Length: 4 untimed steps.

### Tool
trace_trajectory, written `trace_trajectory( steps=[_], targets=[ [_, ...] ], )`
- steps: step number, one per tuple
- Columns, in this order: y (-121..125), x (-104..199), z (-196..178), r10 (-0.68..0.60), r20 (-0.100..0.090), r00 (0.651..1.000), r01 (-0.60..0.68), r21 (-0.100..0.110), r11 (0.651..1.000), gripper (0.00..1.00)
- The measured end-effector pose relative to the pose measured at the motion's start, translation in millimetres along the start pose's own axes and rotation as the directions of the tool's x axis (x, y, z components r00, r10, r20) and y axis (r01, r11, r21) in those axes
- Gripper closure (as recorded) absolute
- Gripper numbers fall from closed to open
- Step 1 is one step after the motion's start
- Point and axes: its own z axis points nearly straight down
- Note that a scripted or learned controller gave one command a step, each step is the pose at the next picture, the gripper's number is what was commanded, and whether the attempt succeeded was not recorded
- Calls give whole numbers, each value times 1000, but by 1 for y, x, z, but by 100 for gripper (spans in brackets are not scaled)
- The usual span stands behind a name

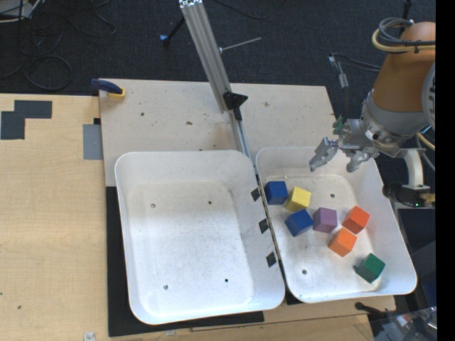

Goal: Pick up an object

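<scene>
Left bin [142, 172]: you see a shallow white tray with a few dark specks on its floor.
Aluminium post [211, 55]: you see it slant from a checkered tip at the top down to a black bracket by the bins' shared edge.
Blue-and-yellow clamp [108, 87]: it sits at the far left corner of the pale board.
Cables [43, 27]: you see them loop on the dark carpet beyond the bench.
Wooden surface [43, 219]: it lies left of the bins, with grey patches near its top.
</scene>
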Motion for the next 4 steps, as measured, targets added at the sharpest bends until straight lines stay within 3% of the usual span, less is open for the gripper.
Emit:
trace_trajectory(
  steps=[1,3,4],
  targets=[
    [0,0,0,1,0,1000,-1,0,1000,0],
    [-13,8,105,3,0,1000,-3,5,1000,0],
    [-10,5,128,5,4,1000,-5,-12,1000,0]
  ],
)
